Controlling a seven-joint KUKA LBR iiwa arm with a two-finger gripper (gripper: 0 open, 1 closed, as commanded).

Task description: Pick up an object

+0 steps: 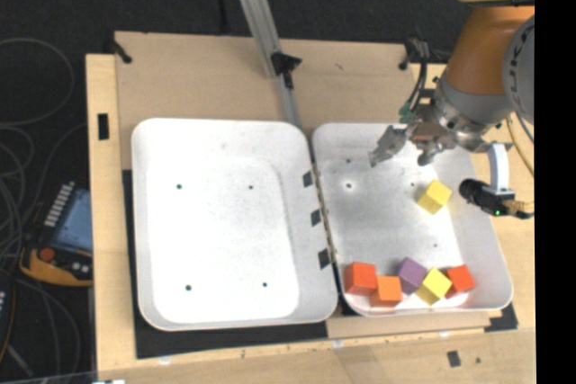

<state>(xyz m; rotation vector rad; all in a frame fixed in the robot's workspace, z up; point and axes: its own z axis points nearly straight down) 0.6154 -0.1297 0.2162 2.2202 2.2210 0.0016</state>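
My gripper (405, 152) hangs over the back part of the right bin (360, 211), its two fingers spread apart with nothing between them. A yellow block (434, 196) lies alone in that bin, a little in front of and to the right of the gripper. Along the bin's front edge sits a cluster of blocks: an orange-red one (361, 276), an orange one (389, 288), a purple one (412, 272), a yellow one (436, 284) and a red one (460, 278).
The left bin (220, 220) lies beside the right one, with small clips along the seam between them. A metal pole (256, 9) slants up from the bench behind the bins. Cables and a handheld pendant (63, 234) lie off the bench at the left.
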